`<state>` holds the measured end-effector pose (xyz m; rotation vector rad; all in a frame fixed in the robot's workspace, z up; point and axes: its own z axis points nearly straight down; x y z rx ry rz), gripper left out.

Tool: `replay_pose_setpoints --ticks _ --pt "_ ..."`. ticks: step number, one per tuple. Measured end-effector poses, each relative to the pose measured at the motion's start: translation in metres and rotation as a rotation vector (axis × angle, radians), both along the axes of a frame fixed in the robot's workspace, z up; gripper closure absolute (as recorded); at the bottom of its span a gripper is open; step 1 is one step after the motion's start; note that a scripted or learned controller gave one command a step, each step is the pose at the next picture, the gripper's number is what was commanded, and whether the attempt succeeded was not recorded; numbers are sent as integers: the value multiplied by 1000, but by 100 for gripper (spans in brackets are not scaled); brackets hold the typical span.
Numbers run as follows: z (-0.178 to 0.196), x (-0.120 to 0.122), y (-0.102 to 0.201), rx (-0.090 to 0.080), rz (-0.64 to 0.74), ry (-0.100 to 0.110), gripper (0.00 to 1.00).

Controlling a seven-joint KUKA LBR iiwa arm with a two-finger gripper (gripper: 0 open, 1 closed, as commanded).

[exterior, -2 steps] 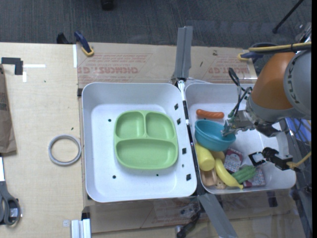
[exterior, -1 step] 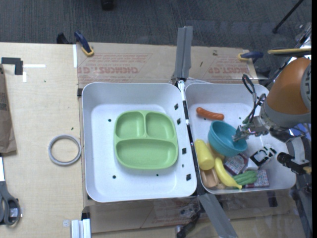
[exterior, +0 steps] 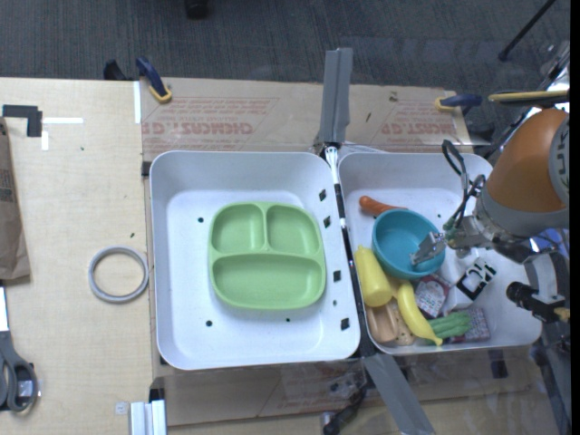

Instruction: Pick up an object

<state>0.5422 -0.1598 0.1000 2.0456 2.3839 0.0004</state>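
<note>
Hand (exterior: 430, 250), grip state impossible to tell, dips at the round blue plastic bowl's (exterior: 401, 239) rim, where it could skid off.

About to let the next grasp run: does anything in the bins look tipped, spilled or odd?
Nothing spilled or broken. The right bin is crowded: the blue bowl sits tilted against the other toys, with the gripper at its rim. The green divided plate lies flat in the left bin.

A grey tape ring (exterior: 119, 274) lies near the desk's (exterior: 72, 198) left edge, scissors (exterior: 16, 381) by its front-left corner, a brown paper bag (exterior: 11, 216) beyond.
</note>
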Motion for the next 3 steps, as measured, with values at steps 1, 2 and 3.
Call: replay_pose_setpoints --ticks 1,2,3 --pt "-8 80 28 -1 129 1 0" --pt "2 81 28 -3 132 -2 100" --pt "97 107 92 -9 22 -10 100"
